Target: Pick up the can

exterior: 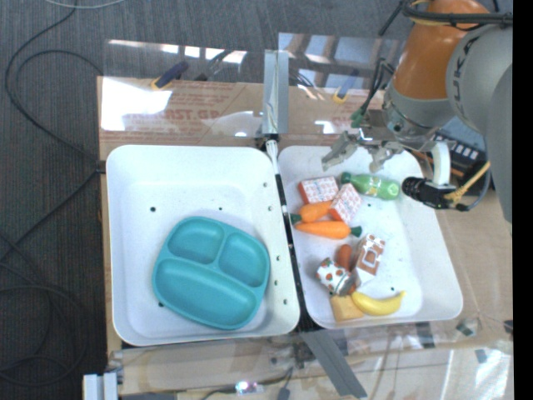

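Two bins: right bin (433, 248) holds the can (336, 277), near its front.
Fingers (360, 150): spread open, holding nothing, above the bin's back edge.
Progress: can not yet grasped; reach, grip and lift remain.

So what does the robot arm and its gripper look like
The arm is bulky and rounded, grey with a glossy orange band above the wrist. Thin dark cables run along it. The gripper is small, pale metal, with slim jaws and a green spot at its base.
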Robot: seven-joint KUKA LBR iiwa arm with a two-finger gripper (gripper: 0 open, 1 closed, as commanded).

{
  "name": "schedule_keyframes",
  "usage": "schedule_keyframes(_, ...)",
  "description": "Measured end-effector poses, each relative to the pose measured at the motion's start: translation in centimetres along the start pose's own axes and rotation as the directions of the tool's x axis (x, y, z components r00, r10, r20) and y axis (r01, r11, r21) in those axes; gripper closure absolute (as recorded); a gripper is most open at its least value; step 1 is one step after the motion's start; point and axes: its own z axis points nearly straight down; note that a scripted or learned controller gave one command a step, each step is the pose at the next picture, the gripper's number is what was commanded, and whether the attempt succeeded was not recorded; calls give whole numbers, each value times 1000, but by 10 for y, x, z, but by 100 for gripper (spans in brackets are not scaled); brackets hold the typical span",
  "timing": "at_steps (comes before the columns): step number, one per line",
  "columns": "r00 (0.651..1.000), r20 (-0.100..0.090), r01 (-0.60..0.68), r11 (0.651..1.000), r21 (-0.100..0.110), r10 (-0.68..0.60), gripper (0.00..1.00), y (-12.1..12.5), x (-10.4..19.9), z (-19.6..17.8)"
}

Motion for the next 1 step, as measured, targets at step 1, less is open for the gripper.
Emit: schedule_keyframes(1,987,2,-163,987,2,163,0,-60,-21,81)
